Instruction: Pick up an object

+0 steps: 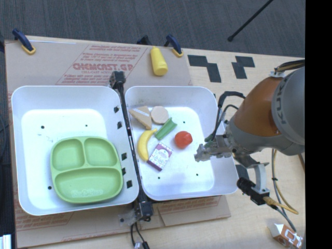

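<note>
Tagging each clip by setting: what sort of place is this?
Likely a robotics lab bench for pick tests: two white bins clamped to cardboard, toy food such as a banana, and a grey arm reaching in.

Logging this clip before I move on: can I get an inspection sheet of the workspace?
Surface: bench bearing two white bins.
Job's things: right bin holds banana, tomato, green stick, wedge, round slice, small box.
Clutter: green divided plate in left bin; yellow piece on cardboard.
Grippers: hand low by right bin's right side, holding nothing visible.
Cables: black cable beside arm.
Surroundings: dark carpet.
</note>
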You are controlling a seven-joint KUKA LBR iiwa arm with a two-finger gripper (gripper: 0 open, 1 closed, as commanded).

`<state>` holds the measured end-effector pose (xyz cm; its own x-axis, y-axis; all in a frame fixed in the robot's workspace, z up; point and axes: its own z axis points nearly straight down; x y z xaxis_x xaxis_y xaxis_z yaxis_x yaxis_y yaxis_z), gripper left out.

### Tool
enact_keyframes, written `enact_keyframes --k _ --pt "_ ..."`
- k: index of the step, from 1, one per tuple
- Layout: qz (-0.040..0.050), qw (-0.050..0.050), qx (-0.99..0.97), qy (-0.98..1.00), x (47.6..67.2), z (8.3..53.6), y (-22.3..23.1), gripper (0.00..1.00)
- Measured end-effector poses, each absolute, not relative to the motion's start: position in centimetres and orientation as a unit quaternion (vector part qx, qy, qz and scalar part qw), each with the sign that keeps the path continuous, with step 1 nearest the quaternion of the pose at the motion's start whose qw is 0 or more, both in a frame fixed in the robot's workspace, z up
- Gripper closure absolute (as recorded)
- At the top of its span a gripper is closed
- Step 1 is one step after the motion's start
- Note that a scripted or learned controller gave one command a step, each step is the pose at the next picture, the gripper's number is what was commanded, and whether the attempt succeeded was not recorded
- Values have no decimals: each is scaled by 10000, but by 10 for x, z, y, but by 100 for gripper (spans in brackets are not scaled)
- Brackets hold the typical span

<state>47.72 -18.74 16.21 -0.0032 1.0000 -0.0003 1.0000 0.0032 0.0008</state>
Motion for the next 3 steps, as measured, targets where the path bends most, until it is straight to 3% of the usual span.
enact_keyframes --k 1,2,3 --pt "3 17 7047 7095 481 331 -175 100" --pt "-23 -42 7048 7094 625 173 -155 100" --pt "-2 1 7054 7088 637 185 -194 100"
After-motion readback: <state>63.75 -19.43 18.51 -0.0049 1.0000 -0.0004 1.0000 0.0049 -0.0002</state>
